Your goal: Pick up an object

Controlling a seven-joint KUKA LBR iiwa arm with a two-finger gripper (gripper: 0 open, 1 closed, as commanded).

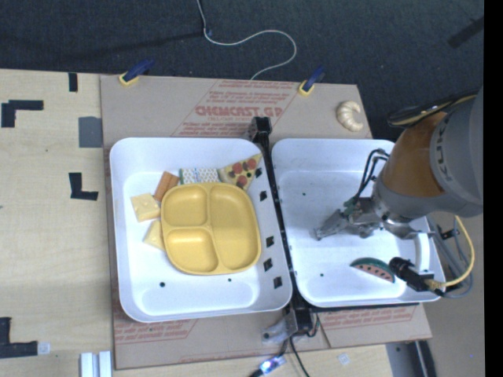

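My gripper (324, 229) hangs low over the middle of the right bin (330, 171), pointing left, above bare white floor. A watermelon slice (370, 270) lies near that bin's front right corner, a short way in front of and to the right of the gripper. The left bin (126, 210) holds a yellow divided plate (211, 228), two pale cheese pieces (145, 207) at its left, a brown block (166, 184), a speckled cracker (198, 176) and a pizza slice (244, 169) along its back.
The arm's grey body and orange band (413, 163) cover the right bin's right side. A beige pastry-like toy (350, 115) lies on the cardboard behind the right bin. The black divider (271, 210) runs between the bins.
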